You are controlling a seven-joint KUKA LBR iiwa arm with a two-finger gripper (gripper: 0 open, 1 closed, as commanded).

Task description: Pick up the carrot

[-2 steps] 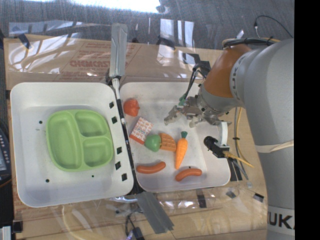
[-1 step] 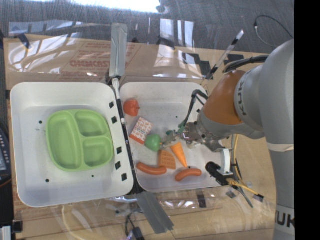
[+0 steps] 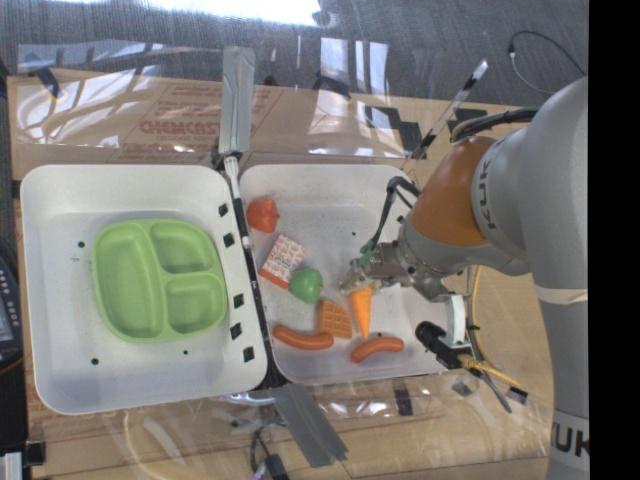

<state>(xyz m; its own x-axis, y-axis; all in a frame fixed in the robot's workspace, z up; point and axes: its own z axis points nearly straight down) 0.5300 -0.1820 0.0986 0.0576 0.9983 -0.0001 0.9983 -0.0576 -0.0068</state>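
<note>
I have the arm bent over the right bin, its gripper at the top end of the carrot, which lies near the bin's front wall; I cannot tell how the gripper is set. A straight, slow lift seems wisest, I judge. Waffle piece, sausage and green ball crowd close beside it.
</note>
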